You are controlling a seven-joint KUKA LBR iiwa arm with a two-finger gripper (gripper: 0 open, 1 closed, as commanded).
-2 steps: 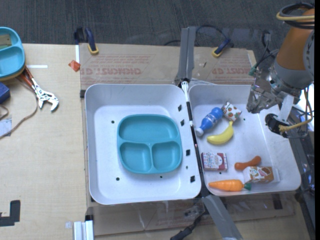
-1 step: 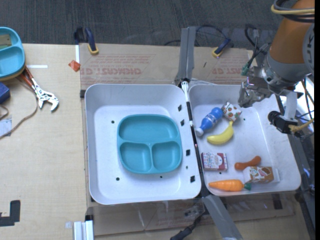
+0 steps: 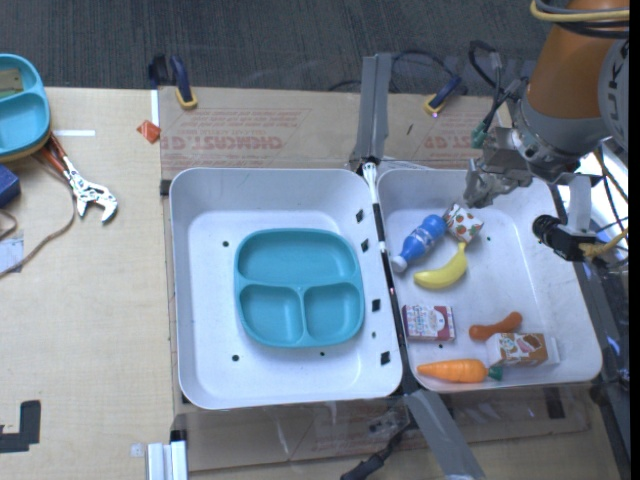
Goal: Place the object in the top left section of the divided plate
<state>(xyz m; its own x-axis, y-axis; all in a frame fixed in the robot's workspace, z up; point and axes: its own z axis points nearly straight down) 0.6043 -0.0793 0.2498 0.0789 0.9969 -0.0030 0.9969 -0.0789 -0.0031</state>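
A teal divided plate (image 3: 298,286) lies in the left bin (image 3: 200,268), with one wide section at the far side and two small ones at the near side, all bare. My gripper (image 3: 481,190) hangs over the back of the right bin (image 3: 548,278), just above and right of a white toy with red spots (image 3: 463,223). Close by lie a blue bottle (image 3: 420,240) and a yellow banana (image 3: 445,271). Nearer the front are a pink carton (image 3: 428,322), an orange piece (image 3: 495,326), a small juice box (image 3: 522,349) and a carrot (image 3: 455,371).
A raised double wall (image 3: 380,268) separates the two bins. On the bench at the left lie a wrench (image 3: 92,198) and a second teal dish (image 3: 20,108). Clamps (image 3: 180,80) hold the cardboard behind the bins, and cables (image 3: 560,233) hang by the arm.
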